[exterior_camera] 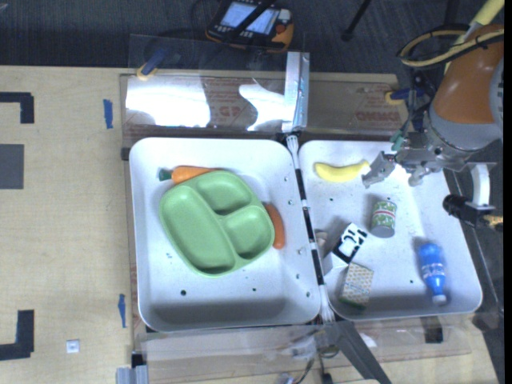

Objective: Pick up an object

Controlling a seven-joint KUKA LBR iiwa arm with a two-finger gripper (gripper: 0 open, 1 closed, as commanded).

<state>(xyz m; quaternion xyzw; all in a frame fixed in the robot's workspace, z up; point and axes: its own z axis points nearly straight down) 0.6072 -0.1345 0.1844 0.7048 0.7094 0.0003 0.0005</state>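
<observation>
My gripper (pixel 395 173) hangs over the back of the right bin (pixel 460 238), open, with nothing between its fingers. Just left of it lies a yellow banana (pixel 340 171). In front of it stands a small green can (pixel 384 217). A blue bottle (pixel 432 270) lies near the bin's right front. A black-and-white object (pixel 349 242) and a speckled tan block (pixel 358 283) sit toward the left front.
The left bin (pixel 152 294) holds a green divided plate (pixel 216 222), with an orange carrot (pixel 192 172) poking out behind it and another orange piece (pixel 277 226) at its right. A clear panel (pixel 208 102) stands behind the bins.
</observation>
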